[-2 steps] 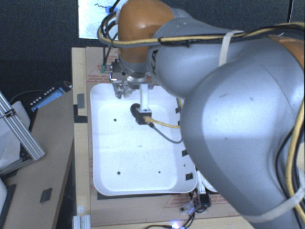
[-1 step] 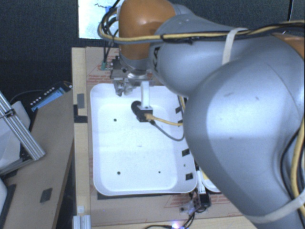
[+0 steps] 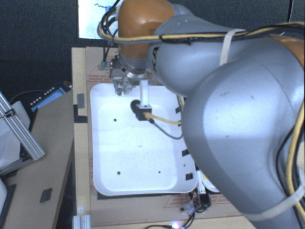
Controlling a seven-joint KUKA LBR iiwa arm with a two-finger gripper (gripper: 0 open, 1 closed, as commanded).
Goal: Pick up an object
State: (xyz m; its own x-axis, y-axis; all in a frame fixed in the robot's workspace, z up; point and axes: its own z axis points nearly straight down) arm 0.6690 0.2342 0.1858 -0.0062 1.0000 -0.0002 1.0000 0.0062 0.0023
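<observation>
My gripper [image 3: 121, 87] hangs below the orange band of the wrist, over the far left corner of the left white bin [image 3: 102, 175]. It is small and dark against the bin's rim, and nothing shows in its grasp. The bin's floor shows a few small dark dots. The grey bulk of my arm hides the right side of the bench.
A sheet of white paper [image 3: 97, 13] lies behind the bin. An aluminium rail [image 3: 21, 132] slants across the left bench, beside a blue-black strip [image 3: 47, 95]. Black tape marks [image 3: 80, 113] sit on the wooden border left of the bin.
</observation>
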